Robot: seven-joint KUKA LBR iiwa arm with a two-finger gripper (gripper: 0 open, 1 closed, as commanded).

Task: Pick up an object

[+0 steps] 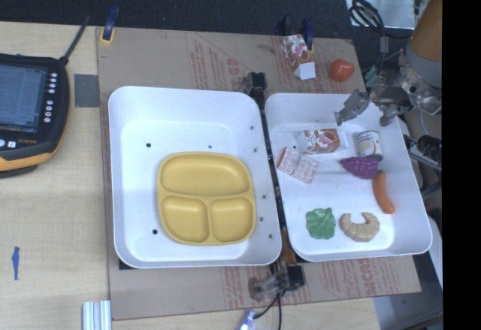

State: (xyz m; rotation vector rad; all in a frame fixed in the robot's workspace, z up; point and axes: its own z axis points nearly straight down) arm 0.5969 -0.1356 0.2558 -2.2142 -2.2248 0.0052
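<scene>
Purple grape bunch [361, 166] lies in right bin [421, 234]; claw [368, 104] spread apart above.

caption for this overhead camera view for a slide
Open tool hovering over the right bin of toy food, beside a yellow divided plate in the left bin.

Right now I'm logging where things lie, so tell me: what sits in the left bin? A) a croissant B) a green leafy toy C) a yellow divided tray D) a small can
C: the yellow divided tray lies alone in the left bin, while the croissant, can and green leafy toy lie in the right bin.
</scene>
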